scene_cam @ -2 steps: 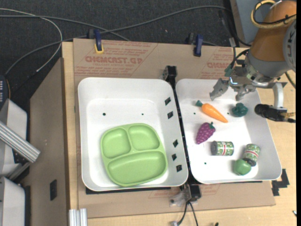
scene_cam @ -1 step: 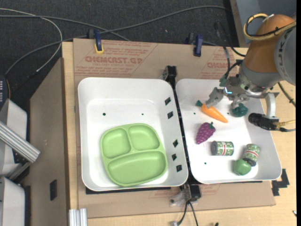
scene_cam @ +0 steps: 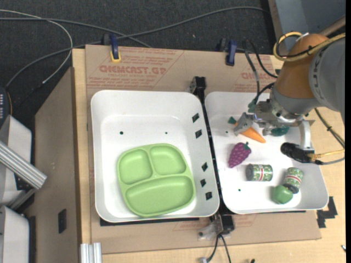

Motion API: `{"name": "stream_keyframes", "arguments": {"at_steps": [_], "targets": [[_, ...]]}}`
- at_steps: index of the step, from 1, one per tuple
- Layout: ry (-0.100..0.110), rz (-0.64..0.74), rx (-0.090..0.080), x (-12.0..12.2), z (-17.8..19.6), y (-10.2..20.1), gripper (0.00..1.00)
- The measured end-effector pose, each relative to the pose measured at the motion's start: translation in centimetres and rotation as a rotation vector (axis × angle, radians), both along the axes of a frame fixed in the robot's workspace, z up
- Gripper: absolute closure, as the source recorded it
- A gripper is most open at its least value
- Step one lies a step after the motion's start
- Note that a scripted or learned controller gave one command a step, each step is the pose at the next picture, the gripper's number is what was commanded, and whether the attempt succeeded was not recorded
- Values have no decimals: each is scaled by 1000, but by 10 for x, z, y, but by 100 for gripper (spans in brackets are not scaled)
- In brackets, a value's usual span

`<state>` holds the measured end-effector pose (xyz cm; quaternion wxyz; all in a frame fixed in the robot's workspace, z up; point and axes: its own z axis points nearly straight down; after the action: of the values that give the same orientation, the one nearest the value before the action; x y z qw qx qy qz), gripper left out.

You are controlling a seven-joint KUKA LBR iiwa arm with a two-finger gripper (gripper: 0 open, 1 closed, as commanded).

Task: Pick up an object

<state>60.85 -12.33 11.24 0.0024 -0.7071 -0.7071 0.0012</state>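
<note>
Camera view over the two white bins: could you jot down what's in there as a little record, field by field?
left bin: green divided plate
right bin: carrot, purple grapes, two small cans, green pepper-like toy
arm: reaches in from the right, over the right bin's far part
gripper: low, just above the carrot; grip unclear

Glossy white plastic is seen on 2 bins (scene_cam: 104, 163); matt green plastic on tray (scene_cam: 156, 178); brown cardboard (scene_cam: 164, 64) beneath.
</note>
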Motion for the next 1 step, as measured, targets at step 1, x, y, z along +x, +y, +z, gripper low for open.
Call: {"name": "stream_keyframes", "arguments": {"at_steps": [1], "targets": [[-1,0,-1,0,-29,1,0]]}}
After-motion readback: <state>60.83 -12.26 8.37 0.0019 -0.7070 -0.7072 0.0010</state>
